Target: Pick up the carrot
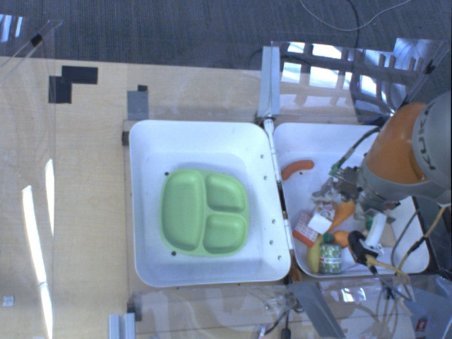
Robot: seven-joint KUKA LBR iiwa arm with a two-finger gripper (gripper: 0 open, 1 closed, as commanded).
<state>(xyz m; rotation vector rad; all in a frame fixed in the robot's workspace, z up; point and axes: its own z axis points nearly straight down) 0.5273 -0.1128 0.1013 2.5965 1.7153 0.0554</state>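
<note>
1. Orange carrot (344, 214) lies tilted in the right bin (311, 141), just beside and partly under the gripper (351, 193).
2. Whether the gripper's grasp is wide, narrow or holding cannot be told; the wrist hides it.
3. Crowded around the carrot: a red sausage (297, 168) farther left, a banana (313, 256) and green can (330, 256) nearer.
4. Left bin (145, 189) holds a green divided plate (204, 211), well apart.

Dark grey carpet (176, 20) lies beyond the pale wooden bench (85, 210); bright glare, perhaps window light, upper right.
</note>
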